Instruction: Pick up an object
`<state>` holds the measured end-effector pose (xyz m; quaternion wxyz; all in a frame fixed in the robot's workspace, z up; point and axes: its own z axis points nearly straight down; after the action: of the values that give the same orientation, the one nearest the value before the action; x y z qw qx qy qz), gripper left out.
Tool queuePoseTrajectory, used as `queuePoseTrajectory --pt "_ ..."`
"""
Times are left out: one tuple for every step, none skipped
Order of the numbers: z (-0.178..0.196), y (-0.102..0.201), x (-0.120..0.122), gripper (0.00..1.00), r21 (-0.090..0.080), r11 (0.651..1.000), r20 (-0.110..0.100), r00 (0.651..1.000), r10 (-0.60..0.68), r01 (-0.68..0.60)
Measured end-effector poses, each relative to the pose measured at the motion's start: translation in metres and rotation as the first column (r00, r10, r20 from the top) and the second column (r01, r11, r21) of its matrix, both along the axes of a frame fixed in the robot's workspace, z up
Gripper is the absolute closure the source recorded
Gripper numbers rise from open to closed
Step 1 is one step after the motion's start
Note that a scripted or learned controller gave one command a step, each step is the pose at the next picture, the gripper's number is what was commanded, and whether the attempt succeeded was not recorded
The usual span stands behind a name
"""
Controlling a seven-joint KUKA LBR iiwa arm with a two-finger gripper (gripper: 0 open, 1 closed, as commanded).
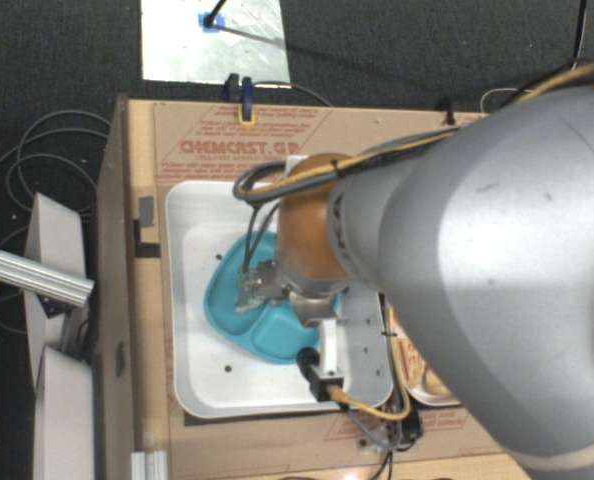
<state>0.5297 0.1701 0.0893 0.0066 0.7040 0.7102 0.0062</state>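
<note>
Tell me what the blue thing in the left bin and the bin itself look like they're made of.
Blue object: probably moulded plastic, smooth with a soft sheen and rounded edges. Left bin: likely white plastic too, matte, with rounded corners and a raised rim.

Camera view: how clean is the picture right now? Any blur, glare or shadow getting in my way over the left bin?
Camera view: the near arm looms large, soft and out of focus, blocking the right side; the teal plastic piece in the left bin is fairly sharp; the arm shades the bin's right part; mild glare on the foil sheet above the bench; the gripper is hard to read.
</note>
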Motion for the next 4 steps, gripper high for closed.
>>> queuePoseTrajectory --pt "0.014 -0.002 0.009 1.0 0.004 1.0 0.023 1.0 -0.011 0.011" --pt "0.117 0.043 0.091 1.0 0.004 1.0 -0.005 1.0 -0.001 0.001" --pt "-0.009 0.046 0.048 1.0 0.001 1.0 -0.017 1.0 -0.008 0.008" --pt "0.021 0.008 -0.036 1.0 0.004 1.0 -0.014 1.0 -0.008 0.009"
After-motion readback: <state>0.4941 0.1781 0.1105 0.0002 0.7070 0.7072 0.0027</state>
